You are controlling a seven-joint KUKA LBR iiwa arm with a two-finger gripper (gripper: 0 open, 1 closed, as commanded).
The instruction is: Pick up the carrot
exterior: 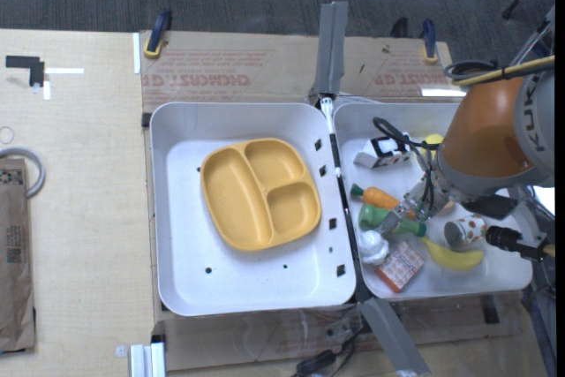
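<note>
The carrot [381, 198], orange with a green tip, lies in the right bin [512, 280], right of the frame's centre, close to the divider between the two bins. The end effector [413, 209] sits just beside the carrot's right end, low over the clutter; whether it is apart or together cannot be told from here, and nothing is seen gripped. A green bottle [388, 221] lies just below the carrot, a banana [455, 257] toward the lower right and a red-and-white packet [402, 265] near the bin's lower edge. The left bin [177, 278] holds a yellow divided plate [261, 192]. Both bins rest on the counter [71, 190].
</note>
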